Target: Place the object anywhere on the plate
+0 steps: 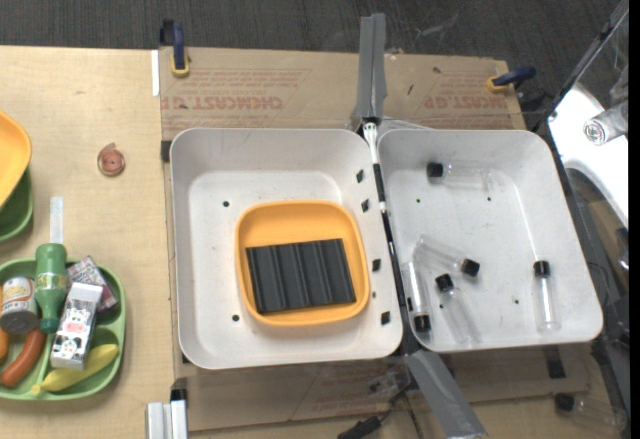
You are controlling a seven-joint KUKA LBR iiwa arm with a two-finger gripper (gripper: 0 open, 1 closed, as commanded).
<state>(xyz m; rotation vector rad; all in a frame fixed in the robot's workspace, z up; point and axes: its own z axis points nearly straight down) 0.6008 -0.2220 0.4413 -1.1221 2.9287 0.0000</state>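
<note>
An orange square plate [300, 216] sits in the middle of the left white bin [200, 227]. A black ridged rectangular slab [302, 275] lies flat on the plate, covering most of its floor. Several clear vials with black caps lie in the right bin [570, 227]: one at the back [455, 170], one near the right wall [543, 292], and others near the front left [450, 277]. A white and grey part of the arm [598, 137] stands at the right edge of the view, outside the right bin.
A green tray [105, 352] with toy food and a small bottle sits on the wooden table at the left. An orange bowl [10, 162] is cut off by the left edge. A metal divider post [371, 67] rises between the bins at the back.
</note>
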